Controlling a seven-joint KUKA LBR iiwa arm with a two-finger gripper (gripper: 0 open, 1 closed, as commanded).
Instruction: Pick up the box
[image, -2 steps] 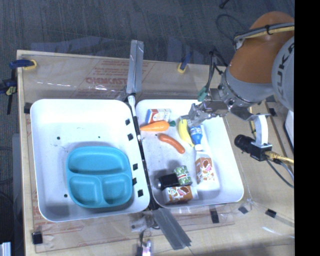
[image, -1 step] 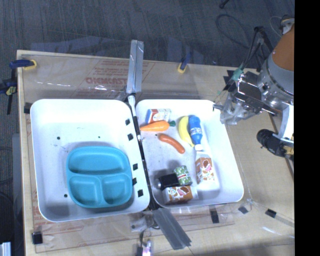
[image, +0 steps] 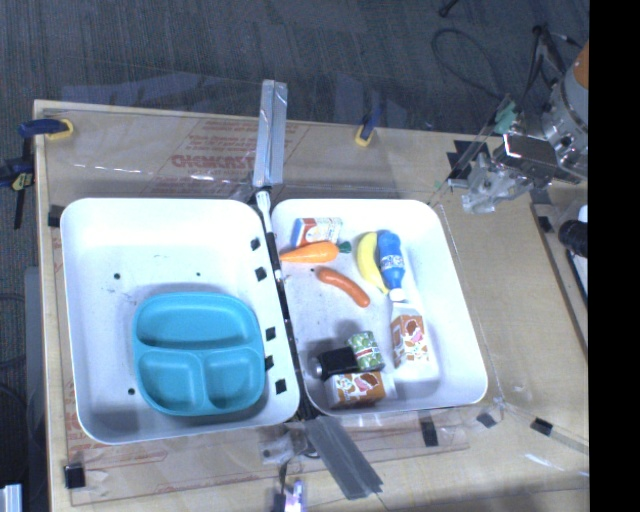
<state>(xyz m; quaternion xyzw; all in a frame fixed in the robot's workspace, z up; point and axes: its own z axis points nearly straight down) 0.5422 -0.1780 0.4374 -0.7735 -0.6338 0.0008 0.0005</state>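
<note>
Camera view, wooden bench (image: 500, 300), two white bins (image: 90, 230), box (image: 411, 338) in right bin, hand (image: 480, 185) grip unclear

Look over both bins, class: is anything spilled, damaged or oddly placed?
Nothing looks spilled or broken. The toy food in the right bin lies jumbled: carrot, sausage, banana and a bottle on its side. The blue tray sits flat in the left bin.
</note>
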